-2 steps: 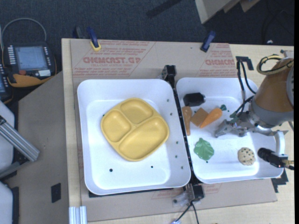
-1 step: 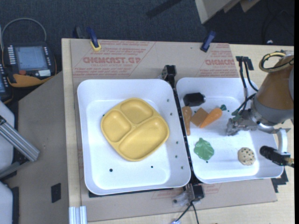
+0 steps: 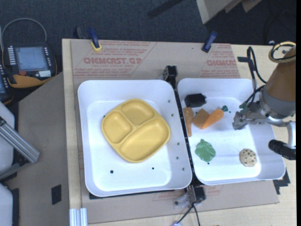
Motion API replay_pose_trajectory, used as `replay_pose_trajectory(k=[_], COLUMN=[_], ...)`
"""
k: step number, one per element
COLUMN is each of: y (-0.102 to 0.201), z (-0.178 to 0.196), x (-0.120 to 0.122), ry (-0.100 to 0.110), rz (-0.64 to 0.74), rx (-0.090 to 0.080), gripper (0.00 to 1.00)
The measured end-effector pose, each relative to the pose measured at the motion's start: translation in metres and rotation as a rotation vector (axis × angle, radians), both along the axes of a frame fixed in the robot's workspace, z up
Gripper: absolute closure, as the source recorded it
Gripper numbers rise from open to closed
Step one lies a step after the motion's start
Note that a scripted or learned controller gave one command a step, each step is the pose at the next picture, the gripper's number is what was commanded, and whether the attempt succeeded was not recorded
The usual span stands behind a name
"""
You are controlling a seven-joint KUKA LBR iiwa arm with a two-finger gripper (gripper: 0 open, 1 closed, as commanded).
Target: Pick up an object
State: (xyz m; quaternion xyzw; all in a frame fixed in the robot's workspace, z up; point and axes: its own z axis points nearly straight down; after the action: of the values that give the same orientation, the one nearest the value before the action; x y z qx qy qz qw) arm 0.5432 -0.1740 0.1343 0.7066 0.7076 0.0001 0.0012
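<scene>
Nothing is picked yet: the end effector point(image 3: 241, 119), grip state unclear, hovers right of the orange plastic carrot point(image 3: 214, 117).

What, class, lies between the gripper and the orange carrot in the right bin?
Nothing visible. The gripper sits over the right bin, and the carrot lies just to its left in the view, with only bare white bin floor between. The cookie and green leaf lie nearer the camera, off that path.

The hand point(image 3: 240, 121) hovers right of the carrot point(image 3: 214, 117).
</scene>
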Motion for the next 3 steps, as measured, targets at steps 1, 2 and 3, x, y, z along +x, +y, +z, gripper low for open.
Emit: replay_pose_trajectory(k=[1,2,3], y=[0.005,0.005,0.067], z=[0.041,0.067,0.072], x=[0.0,0.002,0.003], ry=[0.0,0.001,0.007], rz=[0.001,0.0,0.006], rx=[0.0,0.0,0.005], gripper=[1.0,1.0,1.0])
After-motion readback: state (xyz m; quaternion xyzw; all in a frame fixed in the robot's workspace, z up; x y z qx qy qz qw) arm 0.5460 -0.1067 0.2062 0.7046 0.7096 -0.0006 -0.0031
